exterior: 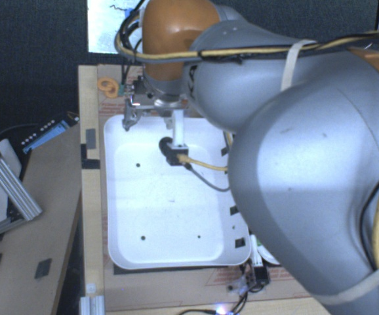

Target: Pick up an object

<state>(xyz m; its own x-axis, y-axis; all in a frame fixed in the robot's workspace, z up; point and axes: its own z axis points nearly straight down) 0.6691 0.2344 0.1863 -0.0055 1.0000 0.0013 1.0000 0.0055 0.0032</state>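
Camera view: my arm [294, 110] reaches from right across bin [170, 241], wrist bent down at far edge. Gripper [151, 113] low there; can't tell finger state. Can't make out object.

- A small orange ring-shaped object [109, 86] lies flat on the wooden bench surface, just outside the far left corner of the white bin [120, 241], close beside the arm's wrist

1 fixed camera above, slanting down on the bin [120, 241].
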